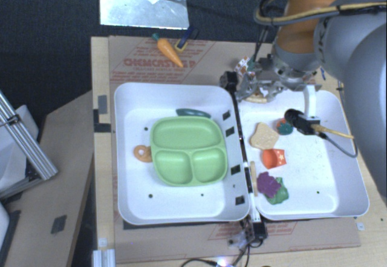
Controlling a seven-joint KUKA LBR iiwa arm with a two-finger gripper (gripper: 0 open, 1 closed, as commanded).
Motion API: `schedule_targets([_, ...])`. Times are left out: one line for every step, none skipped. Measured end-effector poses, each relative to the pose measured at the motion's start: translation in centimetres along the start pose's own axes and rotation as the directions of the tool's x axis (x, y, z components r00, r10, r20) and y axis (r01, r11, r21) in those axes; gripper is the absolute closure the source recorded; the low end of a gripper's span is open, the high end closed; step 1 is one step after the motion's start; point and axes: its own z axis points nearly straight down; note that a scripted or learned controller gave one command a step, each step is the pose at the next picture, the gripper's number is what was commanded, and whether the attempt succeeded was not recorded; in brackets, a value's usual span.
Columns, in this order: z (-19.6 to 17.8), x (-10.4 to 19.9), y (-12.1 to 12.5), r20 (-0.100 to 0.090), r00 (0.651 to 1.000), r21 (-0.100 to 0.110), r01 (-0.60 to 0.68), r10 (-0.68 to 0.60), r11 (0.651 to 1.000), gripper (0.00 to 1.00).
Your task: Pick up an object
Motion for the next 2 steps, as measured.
schedule_targets([-1.4,0.0,-0.5,-0.001,1.0,-0.001,0.002,-0.002,1.0,1.0])
schedule_targets([-1.1,0.7,0.8,0.0,1.0,-0.002,0.004,-0.004,1.0,1.0])
